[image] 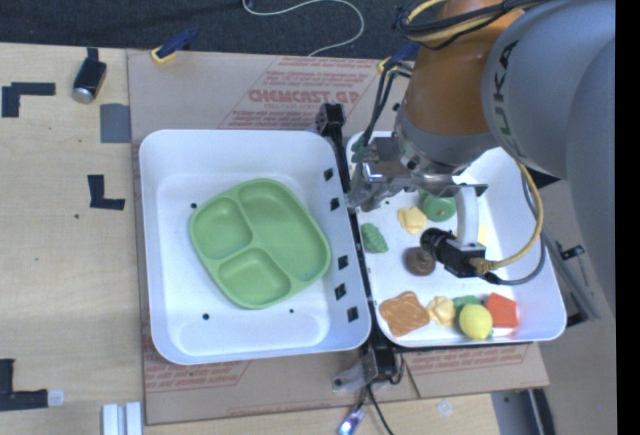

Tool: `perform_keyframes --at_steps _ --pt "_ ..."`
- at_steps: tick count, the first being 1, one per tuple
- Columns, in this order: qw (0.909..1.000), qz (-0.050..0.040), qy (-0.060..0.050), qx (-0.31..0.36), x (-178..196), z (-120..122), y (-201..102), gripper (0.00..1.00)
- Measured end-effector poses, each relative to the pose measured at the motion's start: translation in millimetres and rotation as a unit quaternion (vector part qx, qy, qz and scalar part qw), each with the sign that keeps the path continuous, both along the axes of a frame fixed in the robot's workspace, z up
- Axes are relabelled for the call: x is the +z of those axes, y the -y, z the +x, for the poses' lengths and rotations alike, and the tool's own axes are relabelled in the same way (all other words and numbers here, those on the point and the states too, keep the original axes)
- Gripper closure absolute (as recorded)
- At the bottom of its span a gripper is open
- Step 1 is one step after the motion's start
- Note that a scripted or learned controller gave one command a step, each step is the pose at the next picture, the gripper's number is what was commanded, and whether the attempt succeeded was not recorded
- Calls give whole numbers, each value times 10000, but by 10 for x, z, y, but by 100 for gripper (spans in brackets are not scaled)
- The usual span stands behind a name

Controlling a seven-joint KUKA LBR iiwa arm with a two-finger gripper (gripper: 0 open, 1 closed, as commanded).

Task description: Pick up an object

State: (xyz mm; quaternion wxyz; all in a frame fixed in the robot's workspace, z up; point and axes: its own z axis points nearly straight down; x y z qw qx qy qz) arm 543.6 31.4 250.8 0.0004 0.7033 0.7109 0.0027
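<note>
The right bin [545, 318] holds several toy foods. A dark green leafy piece [374, 239] lies by its left wall. A yellow piece [411, 219] and a green round piece [437, 206] sit just under the arm. Further forward are a brown round piece [420, 261], a slice of toast [403, 313], a small yellow piece [441, 309], a lemon [476, 321] and a red-orange piece [503, 312]. My gripper [368, 188] hangs low over the bin's back-left part, just behind the leafy piece. The wrist hides what lies below it.
The left bin [165, 223] carries a green divided plate [260, 241]. A black divider with clips [340, 213] runs between the bins. A black cable plug [452, 254] hangs from the wrist over the toys. Beyond the bins lie cardboard and a white cable [300, 8].
</note>
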Motion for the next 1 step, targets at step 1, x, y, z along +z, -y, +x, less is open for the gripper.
perform_keyframes --at_steps 1 --pt "10000 7 53 -31 1505 -601 -119 100"
